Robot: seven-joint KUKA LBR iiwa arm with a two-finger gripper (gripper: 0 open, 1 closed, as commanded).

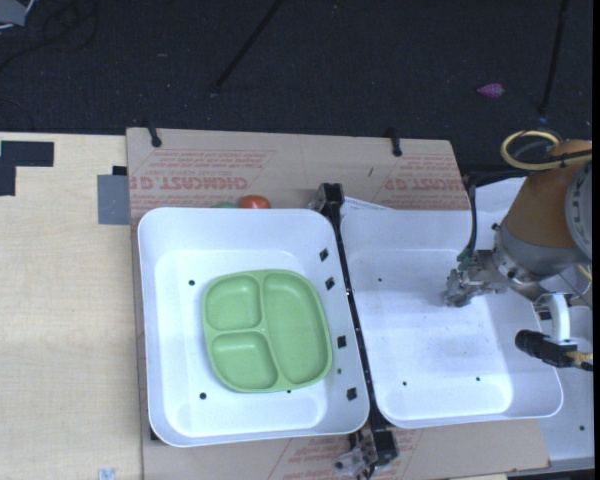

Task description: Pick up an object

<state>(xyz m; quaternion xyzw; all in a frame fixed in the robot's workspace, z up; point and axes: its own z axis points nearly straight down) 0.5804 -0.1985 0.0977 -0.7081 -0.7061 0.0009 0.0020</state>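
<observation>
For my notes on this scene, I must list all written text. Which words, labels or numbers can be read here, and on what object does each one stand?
Red print on the cardboard sheet behind the bins, upside down in this view: too blurred to read with confidence.
Red print on the cardboard at the front edge: too blurred and partly cut off to read.
The green divided plate, the left bin and the right bin bear no visible text.
</observation>
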